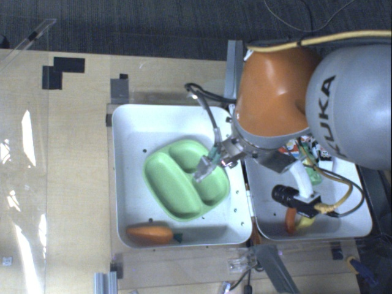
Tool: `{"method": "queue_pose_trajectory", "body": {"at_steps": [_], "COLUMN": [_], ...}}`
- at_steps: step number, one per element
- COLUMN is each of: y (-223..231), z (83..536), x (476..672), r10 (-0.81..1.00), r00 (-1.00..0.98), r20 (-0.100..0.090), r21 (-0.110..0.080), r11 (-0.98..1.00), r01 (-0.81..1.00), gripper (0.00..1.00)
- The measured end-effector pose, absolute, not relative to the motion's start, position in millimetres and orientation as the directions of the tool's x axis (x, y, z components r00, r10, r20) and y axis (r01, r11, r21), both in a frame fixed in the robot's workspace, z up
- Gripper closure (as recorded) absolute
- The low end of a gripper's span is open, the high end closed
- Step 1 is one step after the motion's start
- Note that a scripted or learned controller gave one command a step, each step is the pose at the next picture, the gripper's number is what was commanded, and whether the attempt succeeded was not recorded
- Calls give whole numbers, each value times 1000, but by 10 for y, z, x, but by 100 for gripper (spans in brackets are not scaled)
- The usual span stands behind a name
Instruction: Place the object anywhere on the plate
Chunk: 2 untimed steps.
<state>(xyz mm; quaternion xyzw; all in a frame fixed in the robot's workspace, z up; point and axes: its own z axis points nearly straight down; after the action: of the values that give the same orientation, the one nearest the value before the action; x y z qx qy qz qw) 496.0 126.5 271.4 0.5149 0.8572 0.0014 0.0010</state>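
1. The gripper is hanging over the green plate in the left bin; how far its fingers are parted I cannot tell (nothing is showing between them).
2. The carrot is lying near the bin's front wall, apart from the plate.
3. An orange object is sitting in the right bin.

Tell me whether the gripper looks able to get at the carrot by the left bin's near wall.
Probably yes. The carrot lies uncovered on the bin floor, apart from the green plate, where the gripper hovers. Only the near wall may crowd the fingers.
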Motion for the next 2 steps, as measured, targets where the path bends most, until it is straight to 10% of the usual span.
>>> {"method": "queue_pose_trajectory", "body": {"at_steps": [1,2], "y": [1510,1511], "z": [3476,3596], "x": [4882,4904], "r10": [820,820], "r00": [-572,-572], "r20": [-3,-5], "r21": [9,18], "r11": [572,572], "r01": [820,820], "gripper": [0,100]}}
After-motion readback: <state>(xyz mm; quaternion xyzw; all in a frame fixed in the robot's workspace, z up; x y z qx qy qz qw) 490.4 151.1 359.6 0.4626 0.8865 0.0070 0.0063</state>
